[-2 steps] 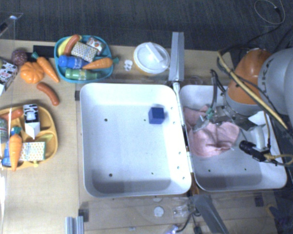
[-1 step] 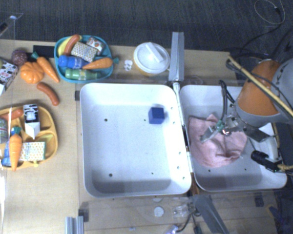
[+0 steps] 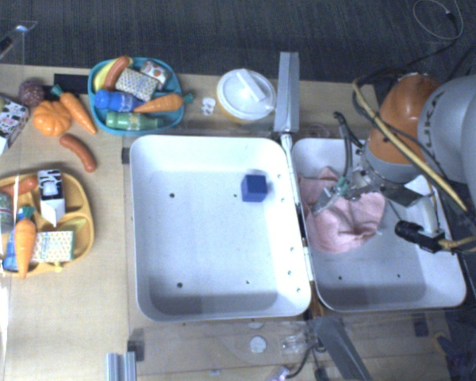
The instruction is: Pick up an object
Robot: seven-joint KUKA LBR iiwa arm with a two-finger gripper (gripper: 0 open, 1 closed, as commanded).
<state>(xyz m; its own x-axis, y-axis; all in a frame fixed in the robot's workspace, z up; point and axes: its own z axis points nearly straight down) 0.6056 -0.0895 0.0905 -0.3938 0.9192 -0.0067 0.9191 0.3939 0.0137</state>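
Observation:
A small blue cube (image 3: 255, 187) lies in the left white bin (image 3: 182, 292), toward its upper right. A crumpled pink cloth (image 3: 345, 222) lies in the right white bin (image 3: 397, 284), against its left wall. My gripper (image 3: 340, 191) is low over the upper part of the pink cloth and appears to touch it. The grey arm with its orange band (image 3: 401, 113) reaches in from the right and hides the bin's upper right corner.
Outside the bins, a blue bowl of toy food (image 3: 135, 95) and a white lidded tub (image 3: 246, 94) stand at the back. A yellow plate of toys (image 3: 40, 225), a pumpkin (image 3: 50, 118) and a sausage (image 3: 79, 152) lie at the left. Cables (image 3: 428, 240) cross the right bin.

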